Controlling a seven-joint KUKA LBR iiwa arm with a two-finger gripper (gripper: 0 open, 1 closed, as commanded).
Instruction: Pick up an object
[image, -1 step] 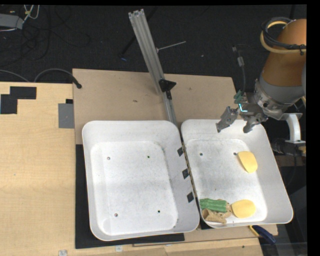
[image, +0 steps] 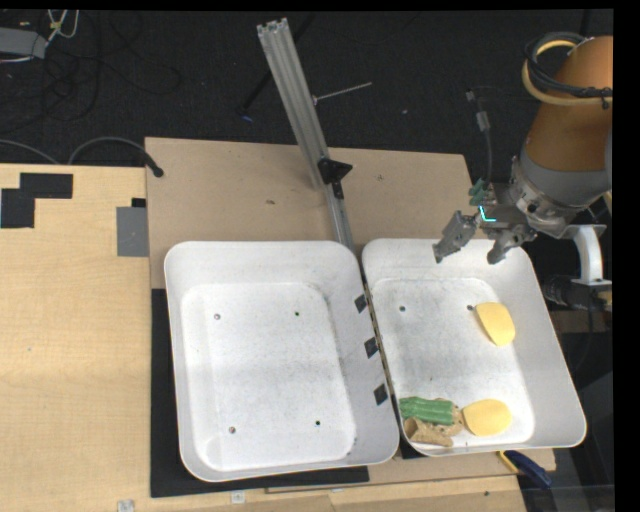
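Approach seems the step in hand, nothing yet picked; the claw (image: 472, 246) hangs over the far rim of the right bin (image: 560, 400), fingers spread wide with nothing between them and touching nothing; the nearest candidate, a yellow piece (image: 495, 323), lies on the bin floor nearer the camera than the claw; the next move likely calls for shifting over it and descending; another yellow piece (image: 487, 417) and a green object (image: 428, 409) sit in the near corner.

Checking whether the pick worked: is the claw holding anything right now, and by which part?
Nothing is held. The open claw hovers above the right white bin's far edge, with nothing between its fingers.
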